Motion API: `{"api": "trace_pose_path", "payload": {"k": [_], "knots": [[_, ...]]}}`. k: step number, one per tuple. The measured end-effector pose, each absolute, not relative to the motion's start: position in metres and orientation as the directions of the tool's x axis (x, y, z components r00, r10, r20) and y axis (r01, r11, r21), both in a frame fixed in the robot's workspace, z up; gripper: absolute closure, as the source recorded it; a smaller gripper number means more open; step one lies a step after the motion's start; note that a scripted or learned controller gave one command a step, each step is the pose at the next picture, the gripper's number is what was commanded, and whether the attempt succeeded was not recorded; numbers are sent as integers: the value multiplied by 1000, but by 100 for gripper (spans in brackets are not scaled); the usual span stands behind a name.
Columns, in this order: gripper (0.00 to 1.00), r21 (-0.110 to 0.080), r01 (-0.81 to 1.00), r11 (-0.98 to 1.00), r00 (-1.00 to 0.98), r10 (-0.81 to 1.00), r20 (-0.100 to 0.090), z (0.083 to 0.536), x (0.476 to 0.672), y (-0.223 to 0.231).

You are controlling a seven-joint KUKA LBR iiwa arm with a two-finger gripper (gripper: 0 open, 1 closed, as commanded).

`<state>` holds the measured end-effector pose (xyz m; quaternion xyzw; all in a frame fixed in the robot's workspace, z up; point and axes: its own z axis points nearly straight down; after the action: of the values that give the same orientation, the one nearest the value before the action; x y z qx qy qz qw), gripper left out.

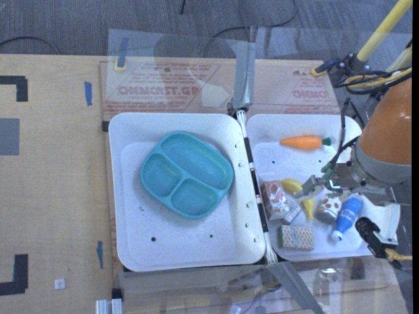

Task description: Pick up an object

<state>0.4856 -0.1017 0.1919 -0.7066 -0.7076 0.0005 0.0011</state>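
Observation:
The right bin [262,150] holds several small things. An orange carrot [302,142] lies near its far side. Nearer are a yellow banana [292,186], a white carton with red print [277,199], a small yellow piece [308,209], a spotted can [327,208], a blue bottle with a white cap [346,216] and a checked box [296,237]. My gripper [321,183] hangs low over the middle of this bin, just right of the banana and above the can. Nothing is visibly held in it.
The left bin [131,136] carries a teal divided plate [187,174]. A raised ridge [252,188] separates the two bins. The grey arm with its orange band [393,133] covers the right bin's right side.

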Motion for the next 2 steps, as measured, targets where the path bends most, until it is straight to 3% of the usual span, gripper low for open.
{"api": "trace_pose_path", "payload": {"k": [1, 2], "knots": [[0, 2, 1000, 30, -30, 1000, -1, 106, 503, -127], [100, 5, 1000, 27, -27, 1000, -2, 115, 504, -128]]}}
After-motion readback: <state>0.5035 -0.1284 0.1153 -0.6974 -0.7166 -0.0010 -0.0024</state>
